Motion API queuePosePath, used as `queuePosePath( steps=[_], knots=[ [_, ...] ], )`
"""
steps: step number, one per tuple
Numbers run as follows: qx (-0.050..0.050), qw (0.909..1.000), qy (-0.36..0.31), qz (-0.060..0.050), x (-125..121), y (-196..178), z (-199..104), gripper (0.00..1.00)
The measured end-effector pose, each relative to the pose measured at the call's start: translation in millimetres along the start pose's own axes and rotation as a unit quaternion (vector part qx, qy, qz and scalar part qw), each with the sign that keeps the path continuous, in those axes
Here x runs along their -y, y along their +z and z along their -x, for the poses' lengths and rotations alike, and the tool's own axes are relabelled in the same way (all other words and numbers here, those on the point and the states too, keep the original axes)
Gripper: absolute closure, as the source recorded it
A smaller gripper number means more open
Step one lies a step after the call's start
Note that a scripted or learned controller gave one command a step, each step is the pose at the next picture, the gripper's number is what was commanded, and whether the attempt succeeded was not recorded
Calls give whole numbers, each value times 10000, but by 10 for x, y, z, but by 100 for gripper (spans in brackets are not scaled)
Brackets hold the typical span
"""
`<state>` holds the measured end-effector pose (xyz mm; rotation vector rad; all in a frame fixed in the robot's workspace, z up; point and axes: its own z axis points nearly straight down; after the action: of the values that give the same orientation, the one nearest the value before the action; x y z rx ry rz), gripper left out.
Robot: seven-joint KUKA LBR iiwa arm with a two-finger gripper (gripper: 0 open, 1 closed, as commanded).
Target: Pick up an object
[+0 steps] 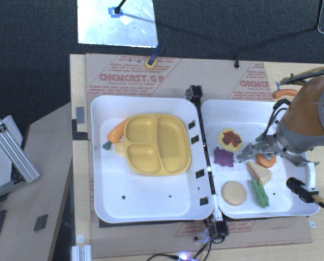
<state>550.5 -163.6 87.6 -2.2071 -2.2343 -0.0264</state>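
Note:
My gripper (253, 153) hangs low over the right bin (243, 109), reaching in from the right. Right beside its tip lies an orange-and-white ring-shaped toy (266, 160). A purple piece (223, 157) sits just left of the gripper, and a round yellow piece with red spots (230, 139) lies above that. Below the gripper are a tan wedge (259, 173), a green bean-like piece (260, 193) and a beige round disc (234, 193). I see nothing held between the fingers.
The left bin (105, 203) holds a yellow divided plate (154, 144) with an orange carrot toy (116, 131) at its left edge. A black hinge strip (201, 145) runs between the bins. Cables and a black fitting (300, 189) trail by the arm.

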Motion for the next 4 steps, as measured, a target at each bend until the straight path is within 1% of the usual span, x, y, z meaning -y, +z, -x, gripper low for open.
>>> queuePosePath(
  steps=[1,2,3,4],
  knots=[
    [107,9999,43,42,7,-135,111,100],
    [75,10000,43,-20,0,-771,153,100],
    [74,10000,40,-20,-25,-1314,151,100],
    [54,10000,15,-42,97,-1431,-380,100]
  ],
)
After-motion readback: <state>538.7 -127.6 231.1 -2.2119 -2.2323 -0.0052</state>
